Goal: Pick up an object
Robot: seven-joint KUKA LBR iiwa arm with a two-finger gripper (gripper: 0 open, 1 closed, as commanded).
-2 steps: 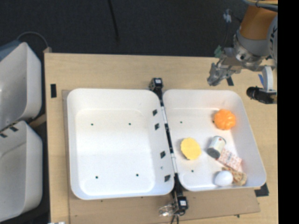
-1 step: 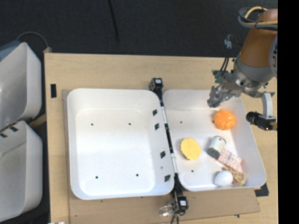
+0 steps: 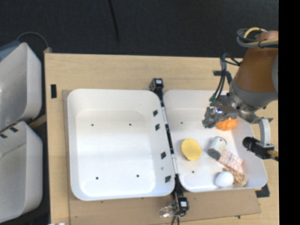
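Left to right in the right-hand shallow white bin [image 3: 187, 97]: round flat yellow disc [image 3: 191, 149], claw [image 3: 214, 116] low over small lumpy orange object [image 3: 227, 123], grip state impossible to tell, white ball [image 3: 224, 178] near front edge.

Arm [image 3: 255, 81]: orange band above grey wrist section; dark cables alongside; metallic claw [image 3: 212, 117] assembly below.
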